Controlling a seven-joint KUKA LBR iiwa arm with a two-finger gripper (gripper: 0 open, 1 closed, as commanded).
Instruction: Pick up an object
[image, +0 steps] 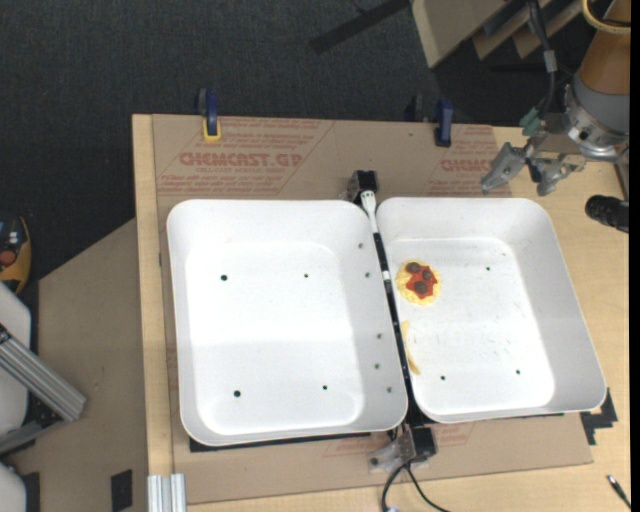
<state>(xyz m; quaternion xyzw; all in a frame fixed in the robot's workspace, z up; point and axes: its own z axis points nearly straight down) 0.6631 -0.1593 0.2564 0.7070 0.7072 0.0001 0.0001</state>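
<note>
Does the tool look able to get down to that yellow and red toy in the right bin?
Probably yes. The yellow and red toy lies alone, uncovered, in the right bin, and the tool hangs above the bin's far rim.

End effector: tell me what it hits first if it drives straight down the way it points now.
Probably the bare bench board just behind the right bin's far rim. The end effector hangs above that corner, though depth is hard to judge. The small yellow-and-red toy lies well off that line.
</note>
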